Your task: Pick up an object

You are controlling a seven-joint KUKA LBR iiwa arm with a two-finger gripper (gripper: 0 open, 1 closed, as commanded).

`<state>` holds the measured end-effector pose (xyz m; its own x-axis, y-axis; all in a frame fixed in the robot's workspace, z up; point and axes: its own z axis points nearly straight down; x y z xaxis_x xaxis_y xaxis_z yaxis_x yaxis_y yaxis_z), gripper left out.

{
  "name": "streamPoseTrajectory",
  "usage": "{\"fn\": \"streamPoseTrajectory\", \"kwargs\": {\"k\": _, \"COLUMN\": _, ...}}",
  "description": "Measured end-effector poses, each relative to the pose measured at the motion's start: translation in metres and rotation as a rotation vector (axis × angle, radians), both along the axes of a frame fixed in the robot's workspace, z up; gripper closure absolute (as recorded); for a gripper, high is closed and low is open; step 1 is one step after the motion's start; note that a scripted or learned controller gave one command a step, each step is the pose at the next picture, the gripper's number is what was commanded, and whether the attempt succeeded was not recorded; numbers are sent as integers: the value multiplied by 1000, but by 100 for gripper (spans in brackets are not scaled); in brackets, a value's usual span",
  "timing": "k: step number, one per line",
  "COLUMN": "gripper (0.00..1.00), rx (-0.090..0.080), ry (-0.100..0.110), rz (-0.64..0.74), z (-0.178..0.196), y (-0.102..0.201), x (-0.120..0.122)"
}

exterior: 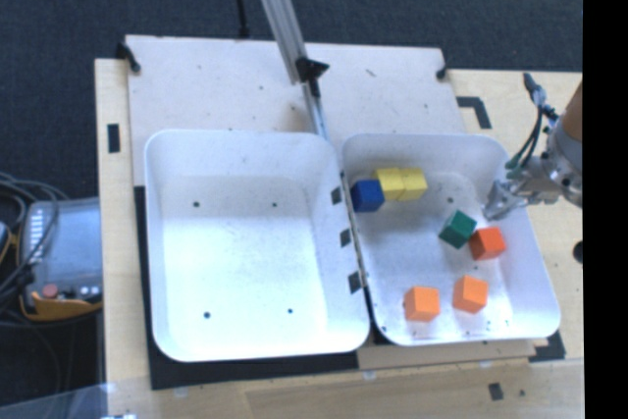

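Hovering at the right rim of the right bin [530,309], your claw [497,201] sits just beside the green block [457,230], but whether it is open or closed you cannot tell. You have the red-orange block [488,242] touching the green one, two orange blocks [422,302] near the bin's front, and a blue block [368,195] against two yellow blocks [402,183] at the back; the left bin [167,162] lies alongside on the tabletop [113,103].
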<state>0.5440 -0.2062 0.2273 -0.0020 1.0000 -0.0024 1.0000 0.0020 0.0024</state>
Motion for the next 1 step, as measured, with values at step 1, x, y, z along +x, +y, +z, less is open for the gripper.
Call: {"fn": "streamPoseTrajectory", "kwargs": {"k": 1, "gripper": 100, "rx": 3, "ry": 1, "rz": 6, "z": -2, "y": 60, "x": 11}}
